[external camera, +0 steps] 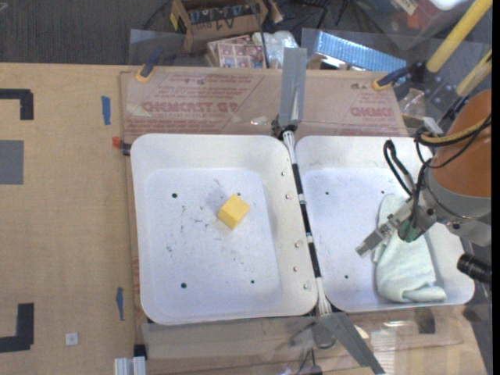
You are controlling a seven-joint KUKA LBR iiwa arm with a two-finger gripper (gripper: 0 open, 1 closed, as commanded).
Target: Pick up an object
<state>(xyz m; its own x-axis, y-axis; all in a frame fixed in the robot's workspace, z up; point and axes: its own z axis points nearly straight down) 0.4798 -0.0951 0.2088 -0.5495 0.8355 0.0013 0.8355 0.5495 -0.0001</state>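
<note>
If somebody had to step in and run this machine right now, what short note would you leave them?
Hand: low over the right bin, at the left edge of a white cloth. Whether it grips anything cannot be told from this view.
Things: the white cloth lies crumpled in the right bin's right half. A yellow block sits alone near the middle of the left bin, far from the hand.
Done: the arm has reached the cloth.
Left: nothing is visibly lifted yet; a pick still has to be confirmed, cloth being the likely target.
</note>
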